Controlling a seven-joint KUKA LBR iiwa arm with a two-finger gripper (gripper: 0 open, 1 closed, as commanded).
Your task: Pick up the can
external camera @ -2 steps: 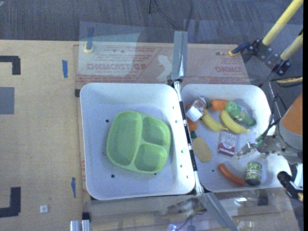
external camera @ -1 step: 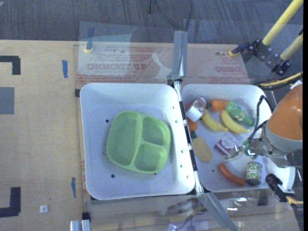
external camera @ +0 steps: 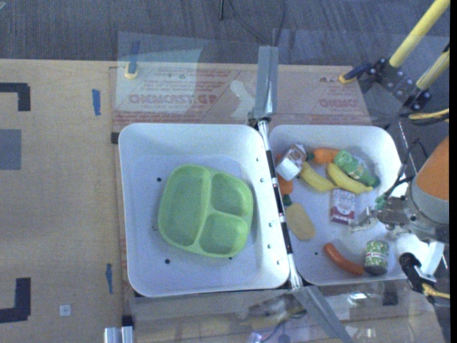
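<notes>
**Can at front of right bin; gripper beside it, not on it**

Worktop (external camera: 57, 191): carries two white bins side by side.

Left bin (external camera: 143, 148): holds one green divided plate (external camera: 206, 211), lying flat near the middle.

Right bin (external camera: 378, 138): holds the can (external camera: 376, 256), upright near the front right corner, green label facing out. Just left of it lies a red sausage (external camera: 343, 259). Further back: a pale potato-shaped piece (external camera: 300, 221), a red-and-white packet (external camera: 343, 206), two bananas (external camera: 335, 179), a carrot (external camera: 326, 155), a green leafy item (external camera: 352, 164) and a small white container (external camera: 289, 166) near the dividing wall.

Arm (external camera: 435, 184): enters from the right edge over the right bin's side wall, orange band visible.

Gripper (external camera: 375, 219): positioned above the bin floor, between the packet and the can, just behind the can. Fingers: the metal parts are small and blurred; cannot tell whether they stand wide or narrow. Nothing is seen between them. The can rests on the bin floor, apart from the gripper.
</notes>
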